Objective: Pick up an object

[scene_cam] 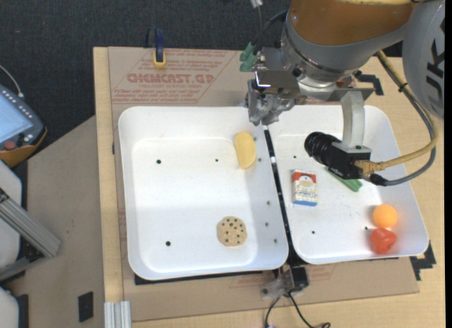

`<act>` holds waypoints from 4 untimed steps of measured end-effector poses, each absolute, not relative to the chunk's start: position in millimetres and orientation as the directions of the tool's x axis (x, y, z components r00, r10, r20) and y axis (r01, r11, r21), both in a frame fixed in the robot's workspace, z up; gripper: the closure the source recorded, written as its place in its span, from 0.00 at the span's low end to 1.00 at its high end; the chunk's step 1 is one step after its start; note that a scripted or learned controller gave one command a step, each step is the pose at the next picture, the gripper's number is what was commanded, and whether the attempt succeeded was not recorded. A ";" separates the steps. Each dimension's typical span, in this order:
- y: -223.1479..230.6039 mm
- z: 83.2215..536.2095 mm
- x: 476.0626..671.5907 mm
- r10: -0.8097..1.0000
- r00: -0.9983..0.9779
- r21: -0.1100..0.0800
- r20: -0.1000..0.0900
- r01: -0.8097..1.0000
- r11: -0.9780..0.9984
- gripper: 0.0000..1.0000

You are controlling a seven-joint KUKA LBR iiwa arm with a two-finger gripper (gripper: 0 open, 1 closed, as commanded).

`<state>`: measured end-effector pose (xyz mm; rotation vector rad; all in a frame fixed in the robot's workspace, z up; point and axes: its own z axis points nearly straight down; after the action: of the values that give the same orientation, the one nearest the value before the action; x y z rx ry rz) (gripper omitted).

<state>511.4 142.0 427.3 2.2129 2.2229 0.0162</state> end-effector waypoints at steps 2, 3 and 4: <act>158.6 429.9 518.6 1.000 -0.002 0.006 0.000 1.000 0.002 1.00; 159.2 440.1 519.1 1.000 -0.004 0.008 0.000 1.000 0.004 1.00; 159.9 450.3 519.5 1.000 -0.005 0.011 0.000 1.000 0.005 1.00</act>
<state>519.5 159.9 450.3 2.2109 2.2213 0.0120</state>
